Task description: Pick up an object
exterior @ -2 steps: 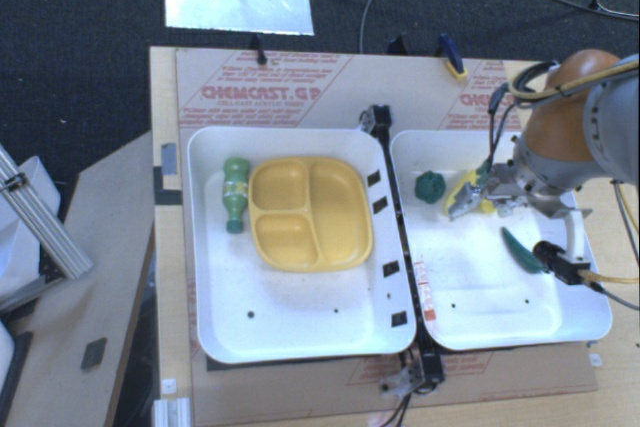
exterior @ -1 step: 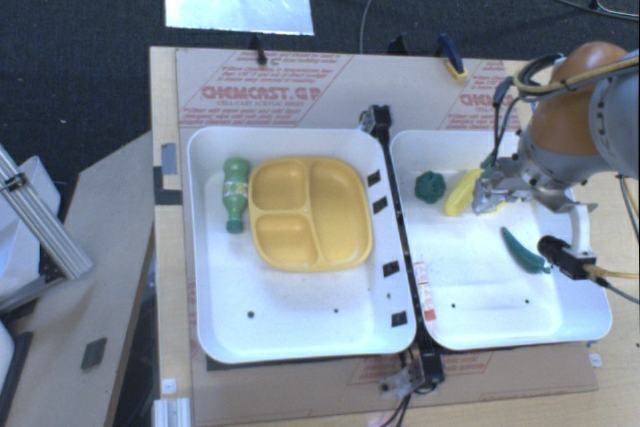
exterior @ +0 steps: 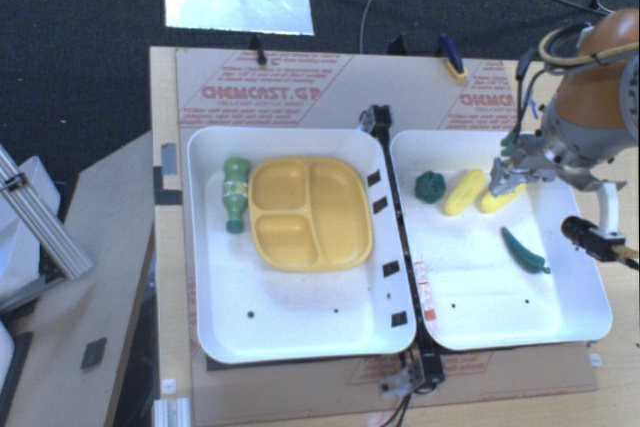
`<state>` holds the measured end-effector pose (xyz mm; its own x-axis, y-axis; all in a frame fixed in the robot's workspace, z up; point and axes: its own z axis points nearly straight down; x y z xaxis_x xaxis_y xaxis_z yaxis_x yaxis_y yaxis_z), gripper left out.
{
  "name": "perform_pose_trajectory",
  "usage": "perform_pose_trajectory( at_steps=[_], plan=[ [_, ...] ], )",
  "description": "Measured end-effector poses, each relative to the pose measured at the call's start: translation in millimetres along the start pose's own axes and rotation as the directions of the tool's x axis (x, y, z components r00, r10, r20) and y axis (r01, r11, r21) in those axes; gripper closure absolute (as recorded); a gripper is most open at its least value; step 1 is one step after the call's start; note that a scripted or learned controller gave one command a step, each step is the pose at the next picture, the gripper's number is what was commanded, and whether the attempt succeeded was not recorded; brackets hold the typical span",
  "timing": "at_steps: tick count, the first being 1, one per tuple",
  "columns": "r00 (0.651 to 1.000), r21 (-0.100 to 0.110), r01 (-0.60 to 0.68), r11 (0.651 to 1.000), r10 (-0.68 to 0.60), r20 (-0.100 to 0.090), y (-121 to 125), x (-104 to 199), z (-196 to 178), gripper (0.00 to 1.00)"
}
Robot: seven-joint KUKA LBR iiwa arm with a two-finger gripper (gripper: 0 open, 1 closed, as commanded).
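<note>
The right bin (exterior: 560, 315) holds a small dark green pepper (exterior: 430, 186), a yellow corn cob (exterior: 463, 191), a second yellow piece (exterior: 497, 201) and a slim dark green vegetable (exterior: 525, 251). My gripper (exterior: 507, 181) comes in from the right and hangs at the bin's far side. Its tip is directly over the upper end of the second yellow piece, partly hiding it. The view does not show whether it touches that piece.
The left bin (exterior: 215, 315) holds a yellow divided plate (exterior: 308, 213) with a green bottle (exterior: 235, 195) lying at its left. A black divider with clips (exterior: 392, 235) runs between the bins. A black fitting (exterior: 590, 237) juts over the right bin's right rim.
</note>
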<state>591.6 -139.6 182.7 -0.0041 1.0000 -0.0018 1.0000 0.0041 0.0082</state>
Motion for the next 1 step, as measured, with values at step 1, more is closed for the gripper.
perform_pose_trajectory(
  at_steps=[1],
  plan=[
    [1.0,0.0,-0.001,1.0,0.001,0.001,-0.6,-7.5,-62.2,1.0]
  ],
)
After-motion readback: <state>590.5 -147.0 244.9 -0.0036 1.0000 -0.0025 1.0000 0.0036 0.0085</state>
